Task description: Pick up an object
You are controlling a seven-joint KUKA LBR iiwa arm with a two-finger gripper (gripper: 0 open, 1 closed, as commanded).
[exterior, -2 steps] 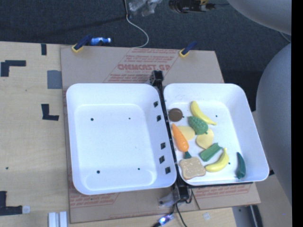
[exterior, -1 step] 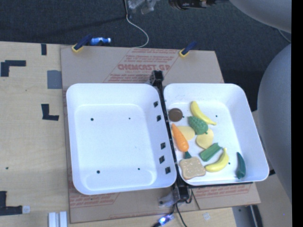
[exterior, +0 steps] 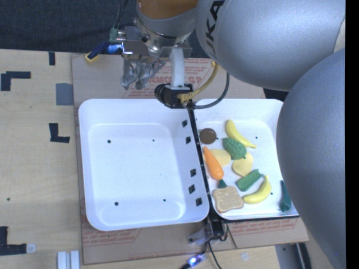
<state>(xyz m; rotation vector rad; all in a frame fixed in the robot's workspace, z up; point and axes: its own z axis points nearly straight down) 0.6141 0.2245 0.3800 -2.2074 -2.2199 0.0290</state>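
Two shallow white bins are lying side by side on a brown cardboard sheet (exterior: 101, 74) at frame centre. The left bin (exterior: 90, 150) is showing smooth moulded plastic, rounded corners and four small dark dots on its floor. The right bin (exterior: 269, 108) is holding the toy foods, all clustered in its middle and lower part.

Counted pieces, each smooth and plastic-looking:
- two yellow bananas, curved: banana one (exterior: 238, 133) at the top, banana two (exterior: 259, 191) lower right
- one carrot (exterior: 212, 163), orange and tapered, lying just beside the dividing rims
- one round brown disc (exterior: 208, 135), flat, above the carrot
- one knobbly green piece (exterior: 234, 148), bumpy in texture, touching banana one
- one pale yellow rounded piece (exterior: 243, 165)
- one smooth green oblong (exterior: 248, 179), tilted
- one toast slice (exterior: 227, 198), tan and squarish, at the lower edge
- one dark green strip (exterior: 285, 198) against the right wall

The gripper (exterior: 139, 77) is hanging at upper centre of the frame, above the cardboard beyond the bins' far edge, well apart from the toys. Its metal fingers (exterior: 134, 76) are pointing down close together with nothing between them; whether they are fully closed cannot be told
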